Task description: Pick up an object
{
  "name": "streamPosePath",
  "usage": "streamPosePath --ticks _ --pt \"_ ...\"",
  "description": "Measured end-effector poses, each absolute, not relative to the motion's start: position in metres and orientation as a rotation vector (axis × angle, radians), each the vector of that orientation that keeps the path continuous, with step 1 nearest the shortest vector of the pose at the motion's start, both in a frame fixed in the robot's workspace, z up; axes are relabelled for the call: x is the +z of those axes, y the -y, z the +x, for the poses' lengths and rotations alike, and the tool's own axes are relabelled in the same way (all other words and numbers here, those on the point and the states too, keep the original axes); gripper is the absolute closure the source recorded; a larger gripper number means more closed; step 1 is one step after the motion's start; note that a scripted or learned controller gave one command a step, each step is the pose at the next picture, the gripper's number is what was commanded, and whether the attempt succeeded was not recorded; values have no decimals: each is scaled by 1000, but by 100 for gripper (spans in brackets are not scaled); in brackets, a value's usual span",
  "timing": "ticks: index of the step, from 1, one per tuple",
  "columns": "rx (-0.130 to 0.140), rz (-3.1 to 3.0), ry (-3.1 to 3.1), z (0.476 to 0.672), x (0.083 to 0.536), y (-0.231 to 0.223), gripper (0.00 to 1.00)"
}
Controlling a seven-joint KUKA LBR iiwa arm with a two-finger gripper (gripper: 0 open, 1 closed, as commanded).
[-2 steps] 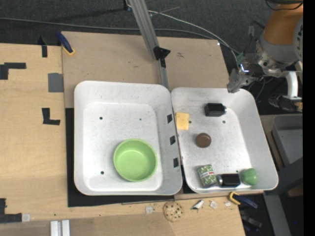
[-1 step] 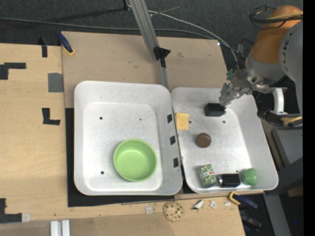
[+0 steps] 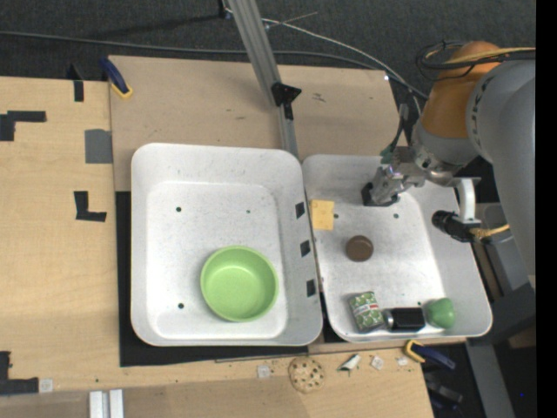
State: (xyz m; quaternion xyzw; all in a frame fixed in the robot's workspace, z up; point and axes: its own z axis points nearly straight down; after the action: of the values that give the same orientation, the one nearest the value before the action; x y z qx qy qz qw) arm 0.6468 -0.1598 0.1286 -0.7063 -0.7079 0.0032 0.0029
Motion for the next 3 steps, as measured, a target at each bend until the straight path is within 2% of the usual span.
streamPosePath --ticks 1,2,3 --pt "-8 -2223 2228 651 124 160 0" --pt "-10 -2222 2231 651 134 159 100" --pt "-3 -2221 2223 648 197 156 100"
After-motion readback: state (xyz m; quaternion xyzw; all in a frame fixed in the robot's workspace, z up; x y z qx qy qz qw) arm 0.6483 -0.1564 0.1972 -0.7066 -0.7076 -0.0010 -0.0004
